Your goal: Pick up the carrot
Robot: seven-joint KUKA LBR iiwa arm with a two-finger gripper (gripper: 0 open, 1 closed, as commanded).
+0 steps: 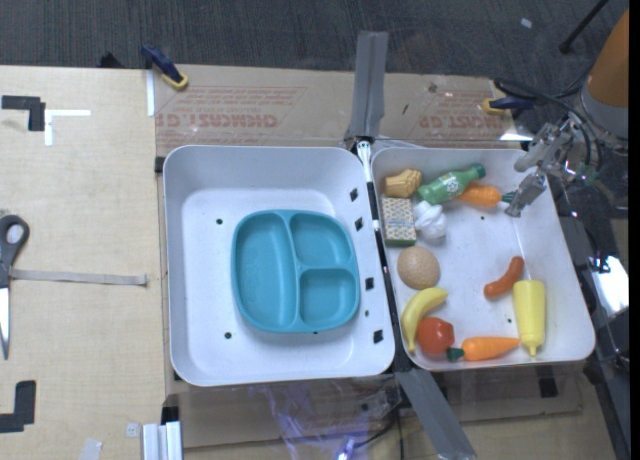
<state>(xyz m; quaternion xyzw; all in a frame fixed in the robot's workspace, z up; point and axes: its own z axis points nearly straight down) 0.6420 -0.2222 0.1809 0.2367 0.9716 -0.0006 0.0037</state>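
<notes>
End effector [522,191] hovers at the right bin's [560,248] upper right edge, holding nothing.
Whether it is apart or together I cannot tell. The carrot [488,348] lies near the bin's front wall, between a tomato [434,336] and a corn cob [529,316].

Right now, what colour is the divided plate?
Teal blue; the plate shows best in the camera view.
</notes>
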